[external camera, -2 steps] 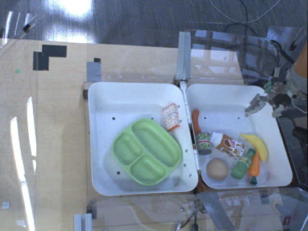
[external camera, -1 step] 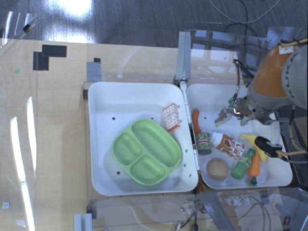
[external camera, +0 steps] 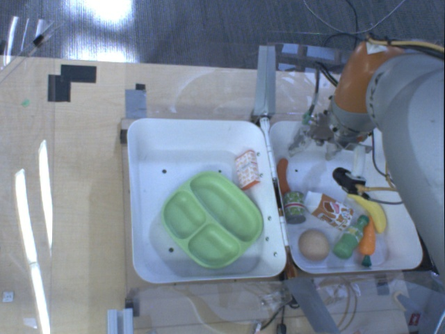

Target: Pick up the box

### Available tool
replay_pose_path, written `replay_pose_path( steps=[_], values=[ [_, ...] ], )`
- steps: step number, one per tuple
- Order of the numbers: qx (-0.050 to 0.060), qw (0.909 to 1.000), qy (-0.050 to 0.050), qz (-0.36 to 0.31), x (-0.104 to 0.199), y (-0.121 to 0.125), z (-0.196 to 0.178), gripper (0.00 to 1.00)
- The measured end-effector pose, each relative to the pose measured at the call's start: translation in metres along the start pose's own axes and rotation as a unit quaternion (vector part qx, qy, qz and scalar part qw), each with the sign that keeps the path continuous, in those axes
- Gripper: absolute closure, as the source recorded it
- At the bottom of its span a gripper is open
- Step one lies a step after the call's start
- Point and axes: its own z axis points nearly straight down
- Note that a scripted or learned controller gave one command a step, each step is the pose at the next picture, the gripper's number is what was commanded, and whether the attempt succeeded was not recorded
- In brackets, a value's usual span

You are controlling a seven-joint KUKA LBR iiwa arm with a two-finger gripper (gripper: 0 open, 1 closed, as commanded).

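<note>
One box (external camera: 246, 170) lies in the left bin, well apart from the tool (external camera: 321, 135); its grip state unclear.

In the left bin (external camera: 139, 186) a small orange-and-white box (external camera: 246, 169) lies near the right wall, just above a green divided plate (external camera: 212, 218). At upper right, the gripper (external camera: 327, 136) hangs over the right bin (external camera: 410, 256), whose lower half holds a banana (external camera: 372, 212), carrot (external camera: 368, 239) and ball (external camera: 313, 244).
</note>
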Motion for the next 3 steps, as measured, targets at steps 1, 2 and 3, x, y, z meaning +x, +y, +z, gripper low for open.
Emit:
replay_pose_path(
  steps=[1, 2, 3],
  values=[
    [0.000, 0.9998, 0.001, -0.018, 0.007, -0.062, -0.002, 0.00],
    [0.000, 0.9992, 0.000, 0.040, -0.003, 0.003, 0.000, 0.00],
    [-0.004, 0.9994, 0.000, 0.036, 0.000, 0.005, -0.014, 1.00]
  ],
)
